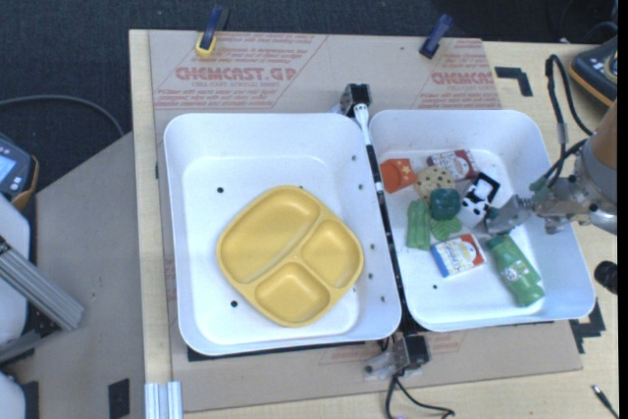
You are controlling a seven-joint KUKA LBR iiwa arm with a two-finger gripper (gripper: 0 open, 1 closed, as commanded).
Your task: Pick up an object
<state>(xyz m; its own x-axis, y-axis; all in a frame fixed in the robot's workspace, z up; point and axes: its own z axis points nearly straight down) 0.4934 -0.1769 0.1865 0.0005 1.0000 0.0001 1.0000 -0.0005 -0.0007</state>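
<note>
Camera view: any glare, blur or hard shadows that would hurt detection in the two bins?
Camera view: lighting is even and soft, with only faint shadows under the yellow divided tray in the left bin. The white bin walls are bright but not blown out. The small items in the right bin look soft and low in detail, and the gripper is slightly blurred.

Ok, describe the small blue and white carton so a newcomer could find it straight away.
Look in the right-hand bin, the one with the loose items, not the left bin with the yellow tray. Near its front middle lies the small carton, between a green packet and a green bottle. It is the one item with blue edges and a white face.
</note>
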